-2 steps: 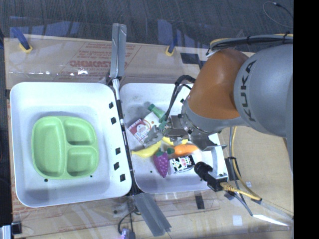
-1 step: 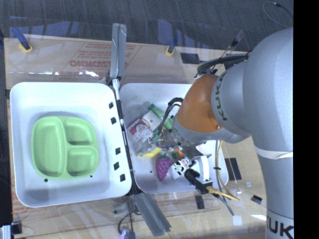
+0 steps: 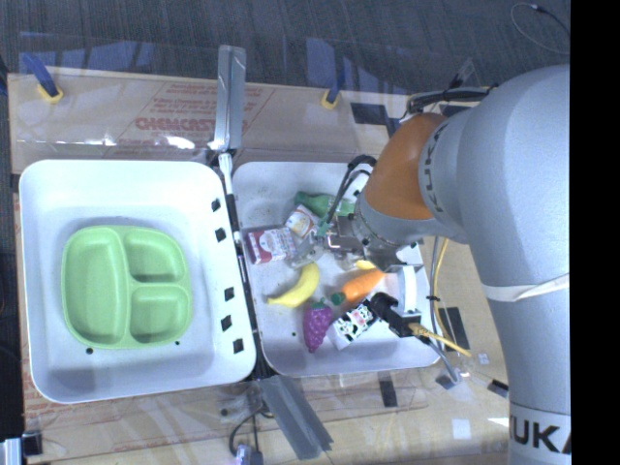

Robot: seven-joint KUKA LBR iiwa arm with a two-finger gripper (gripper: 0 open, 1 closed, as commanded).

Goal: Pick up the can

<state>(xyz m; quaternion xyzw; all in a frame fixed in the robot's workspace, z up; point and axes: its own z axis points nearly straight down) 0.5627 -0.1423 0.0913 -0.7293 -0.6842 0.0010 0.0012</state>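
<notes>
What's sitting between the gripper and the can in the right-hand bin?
Nothing visible stands squarely between them. The gripper hangs just right of the can, which lies on its side. A small white-and-orange item crowds the gap from above and the banana lies just below it.

The arm hides the right bin's far right side, and the fingers beneath its wrist cannot be made out.

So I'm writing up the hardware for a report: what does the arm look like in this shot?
The arm is a thick, rounded body of smooth light grey segments, with a glossy orange band above the wrist. White "KUKA" lettering, partly cut off, shows on its lower part. Thin dark cables loop near the wrist, where the gripper is a darker metal assembly.
</notes>
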